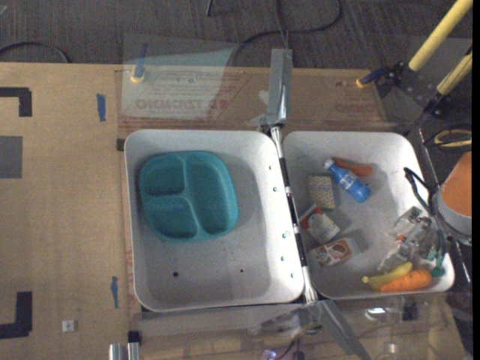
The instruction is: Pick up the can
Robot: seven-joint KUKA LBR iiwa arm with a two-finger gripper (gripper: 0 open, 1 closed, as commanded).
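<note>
Can point(325, 226) lies well left of end effector point(412, 240).

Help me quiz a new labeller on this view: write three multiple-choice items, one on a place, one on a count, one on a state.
1. Where does the teal plate lie?
A. in the left bin
B. in the right bin
C. on the bare bench

2. How many compartments has that plate?
A. two
B. three
C. four

3. How is the blue bottle placed?
A. standing upright
B. stacked on the plate
C. lying on its side

Answers: 1 A, the plate sits on the left bin's floor. 2 B, its ridges mark off three sections. 3 C, its whole length shows flat on the bin floor.
</note>
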